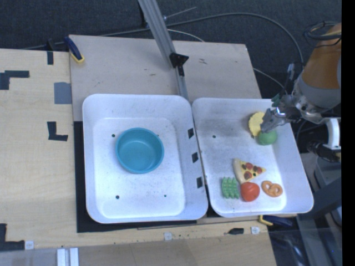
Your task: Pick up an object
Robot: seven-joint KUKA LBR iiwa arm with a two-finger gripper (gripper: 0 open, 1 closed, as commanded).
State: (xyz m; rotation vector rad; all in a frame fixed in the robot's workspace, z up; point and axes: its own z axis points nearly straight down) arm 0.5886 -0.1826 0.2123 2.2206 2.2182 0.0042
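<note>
My gripper (pixel 269 123) hangs over the far right part of the right bin (pixel 222 115), reaching in from the right. Its tip sits right above a small green round object (pixel 267 138), with a yellow piece (pixel 255 123) just to its left. Nearer the front of the same bin lie a pizza slice toy (pixel 247 170), a green ridged piece (pixel 229 188), a red tomato (pixel 250 192) and an orange pretzel (pixel 272 189). Nothing can be made out between the gripper's tips.
The left bin (pixel 100 148) holds a blue bowl (pixel 140 150). A grey metal rod (pixel 161 32) slants down from the top to the gap between the bins. Cables trail across the dark floor behind the bench.
</note>
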